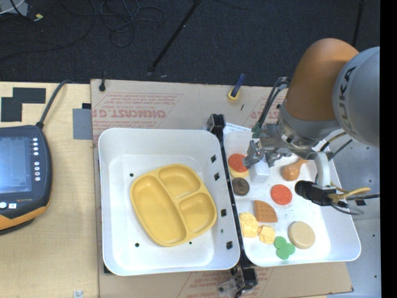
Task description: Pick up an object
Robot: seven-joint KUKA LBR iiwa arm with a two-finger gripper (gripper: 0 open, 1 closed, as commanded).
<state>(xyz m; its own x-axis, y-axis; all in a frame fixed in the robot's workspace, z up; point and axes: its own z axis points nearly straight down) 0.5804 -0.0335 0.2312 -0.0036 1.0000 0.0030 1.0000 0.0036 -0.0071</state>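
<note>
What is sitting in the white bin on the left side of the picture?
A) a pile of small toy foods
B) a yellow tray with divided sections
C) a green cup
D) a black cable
B: the left bin holds a yellow divided tray, while the small toy foods, such as the red disc and the green piece, lie in the right bin.
</note>
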